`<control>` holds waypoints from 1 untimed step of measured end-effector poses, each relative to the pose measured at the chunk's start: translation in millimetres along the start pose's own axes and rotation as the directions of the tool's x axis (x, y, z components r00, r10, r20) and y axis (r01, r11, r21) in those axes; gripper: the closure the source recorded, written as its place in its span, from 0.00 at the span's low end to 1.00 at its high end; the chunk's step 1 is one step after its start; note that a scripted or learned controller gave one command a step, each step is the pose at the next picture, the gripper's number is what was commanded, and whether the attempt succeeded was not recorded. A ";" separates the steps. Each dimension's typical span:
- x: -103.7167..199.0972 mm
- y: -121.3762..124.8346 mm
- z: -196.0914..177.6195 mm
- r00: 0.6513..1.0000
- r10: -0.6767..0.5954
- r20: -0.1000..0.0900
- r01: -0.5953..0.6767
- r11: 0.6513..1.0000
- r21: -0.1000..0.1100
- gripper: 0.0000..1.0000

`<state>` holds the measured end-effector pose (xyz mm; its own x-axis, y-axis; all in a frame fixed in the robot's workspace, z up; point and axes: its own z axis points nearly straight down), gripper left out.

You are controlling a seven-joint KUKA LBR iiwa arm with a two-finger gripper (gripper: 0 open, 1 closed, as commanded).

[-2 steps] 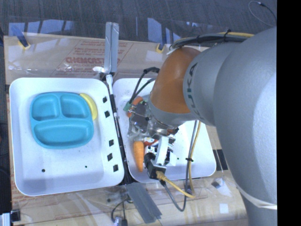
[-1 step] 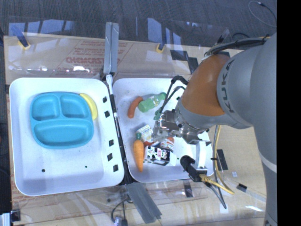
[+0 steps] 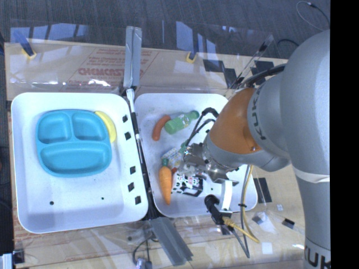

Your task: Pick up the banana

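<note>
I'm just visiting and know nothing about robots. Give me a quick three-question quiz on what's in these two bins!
1. True or false: the banana lies in the right bin.
2. What does the banana rest against?
A. the orange carrot
B. the blue divided plate
C. the green bottle
3. Fill in: the gripper is over the ___ bin.

Key:
1. False. It lies in the left bin.
2. B. It lies along the plate's right edge.
3. Right, close beside the carrot and far from the banana.

The grey arm [image 3: 291, 116] reaches leftward, its orange-banded wrist [image 3: 238, 130] angled steeply downward.
</note>
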<state>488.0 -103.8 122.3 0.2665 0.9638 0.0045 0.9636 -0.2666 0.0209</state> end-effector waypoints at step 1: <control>-1.7 -4.0 5.3 1.000 0.002 0.003 -0.002 1.000 0.013 0.00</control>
<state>483.7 -104.4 116.9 0.2689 0.9632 0.0012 0.9631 -0.2689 0.0077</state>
